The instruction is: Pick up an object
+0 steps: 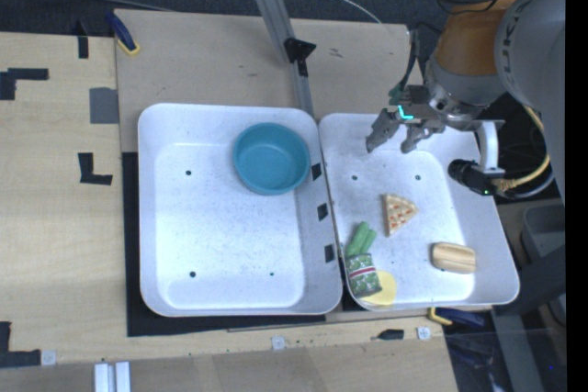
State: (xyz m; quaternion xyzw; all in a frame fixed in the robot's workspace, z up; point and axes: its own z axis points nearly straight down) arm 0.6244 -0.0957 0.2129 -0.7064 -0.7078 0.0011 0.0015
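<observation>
The hand (pixel 397 139) is hanging open and empty over the far end of the right bin (pixel 487 289), its two fingers spread, while the pizza slice (pixel 399 214) is lying just near of it, with the bread roll (pixel 453 257) and the green packet (pixel 361 260) nearer still. The bowl (pixel 270 158) is sitting in the left bin (pixel 165 289). A grasp at the flat slice is likely risking fingers skidding off it, or closing beside it.
</observation>
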